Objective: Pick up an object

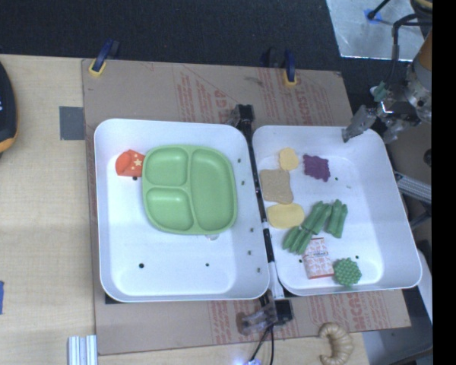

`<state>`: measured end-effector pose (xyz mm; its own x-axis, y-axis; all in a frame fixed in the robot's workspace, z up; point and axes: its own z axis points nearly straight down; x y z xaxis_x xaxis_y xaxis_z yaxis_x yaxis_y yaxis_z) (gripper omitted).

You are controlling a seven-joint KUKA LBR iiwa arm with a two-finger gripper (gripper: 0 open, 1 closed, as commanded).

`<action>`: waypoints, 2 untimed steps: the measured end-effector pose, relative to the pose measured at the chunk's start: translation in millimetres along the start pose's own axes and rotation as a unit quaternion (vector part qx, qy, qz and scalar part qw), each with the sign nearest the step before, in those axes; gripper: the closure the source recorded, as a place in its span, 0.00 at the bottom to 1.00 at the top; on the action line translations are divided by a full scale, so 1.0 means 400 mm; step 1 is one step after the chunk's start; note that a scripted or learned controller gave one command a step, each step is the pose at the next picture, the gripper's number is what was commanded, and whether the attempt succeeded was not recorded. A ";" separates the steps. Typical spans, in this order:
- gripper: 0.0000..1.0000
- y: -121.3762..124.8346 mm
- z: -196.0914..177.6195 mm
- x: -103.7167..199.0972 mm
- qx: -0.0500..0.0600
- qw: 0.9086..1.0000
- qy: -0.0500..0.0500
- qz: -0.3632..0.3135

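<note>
Toy food [311,215] lies below-left of the raised pincer [362,122].

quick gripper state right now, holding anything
gripper: at the far right corner of the right bin, above its rim; open or shut cannot be told, and nothing is seen in it.

Two shallow white plastic bins [121,276]; one green three-compartment plate [190,188]; one red piece [129,163]; two yellow pieces [286,216]; one tan slab [276,185]; one purple piece [316,166]; one green bean bundle [317,224]; one green knobbly ball [346,271]; one red-and-white packet [317,258].
</note>
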<state>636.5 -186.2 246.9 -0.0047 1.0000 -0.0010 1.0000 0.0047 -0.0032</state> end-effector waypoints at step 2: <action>0.00 0.050 0.357 0.027 0.002 1.000 0.000 -0.002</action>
<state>655.8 -175.4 104.0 -0.0083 1.0000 -0.0002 0.9999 0.0083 -0.0078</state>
